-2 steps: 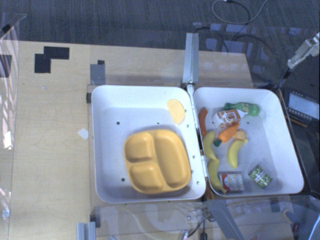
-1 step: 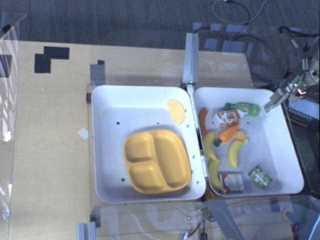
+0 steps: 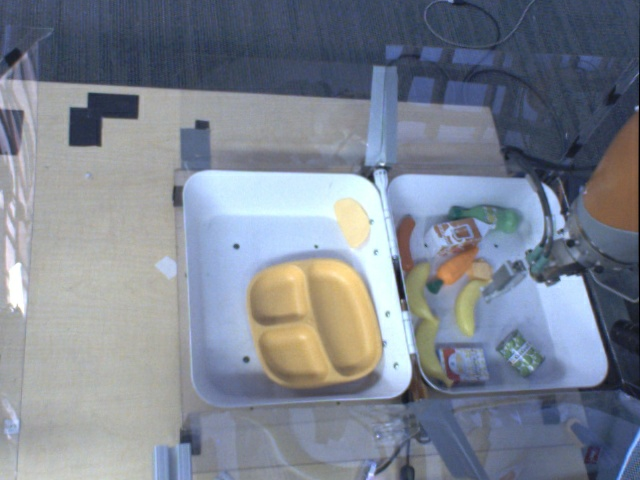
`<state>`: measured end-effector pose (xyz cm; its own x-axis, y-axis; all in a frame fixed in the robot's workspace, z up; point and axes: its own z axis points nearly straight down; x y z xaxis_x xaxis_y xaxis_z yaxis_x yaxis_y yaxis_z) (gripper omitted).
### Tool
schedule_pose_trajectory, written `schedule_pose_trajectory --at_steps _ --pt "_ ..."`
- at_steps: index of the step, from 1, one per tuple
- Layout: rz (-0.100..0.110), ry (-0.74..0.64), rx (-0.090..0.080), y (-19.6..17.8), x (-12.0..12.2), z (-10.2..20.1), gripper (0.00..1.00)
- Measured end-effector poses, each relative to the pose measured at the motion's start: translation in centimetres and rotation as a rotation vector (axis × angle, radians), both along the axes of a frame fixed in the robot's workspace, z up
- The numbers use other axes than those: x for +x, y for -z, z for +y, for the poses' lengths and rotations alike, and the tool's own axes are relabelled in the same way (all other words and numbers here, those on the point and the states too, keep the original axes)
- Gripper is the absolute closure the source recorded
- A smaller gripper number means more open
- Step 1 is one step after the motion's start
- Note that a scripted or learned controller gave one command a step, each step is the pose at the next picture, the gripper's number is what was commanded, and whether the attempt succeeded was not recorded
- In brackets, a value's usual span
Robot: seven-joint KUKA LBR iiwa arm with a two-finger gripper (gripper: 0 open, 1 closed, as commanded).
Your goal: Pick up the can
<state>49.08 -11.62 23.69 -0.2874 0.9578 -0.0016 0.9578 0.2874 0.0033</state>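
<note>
Wooden bench [image 3: 100,298], two white bins: can [image 3: 463,364] lower right (lying flat), gripper [image 3: 505,278] above it, fingers' state unclear.

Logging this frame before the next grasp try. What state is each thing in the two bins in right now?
Red-labelled metal can: lying on its side, right bin's near edge.
Green plastic bottle: lying flat at the far side.
Yellow bananas: lying along the left wall.
Orange carrot: lying flat mid-bin.
Small green carton: tilted near the corner.
Yellow sectioned plastic tray: right way up in the left bin.
Two-finger gripper: low over the right bin, holding nothing.
</note>
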Motion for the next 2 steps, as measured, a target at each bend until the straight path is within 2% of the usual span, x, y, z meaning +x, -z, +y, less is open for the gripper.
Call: schedule_pose_trajectory --at_steps 1,2 --pt "0.001 -0.179 0.0 11.9 -0.3 -6.5 0.0" --pt "-0.006 -0.327 -0.002 14.8 0.0 -8.9 0.0"
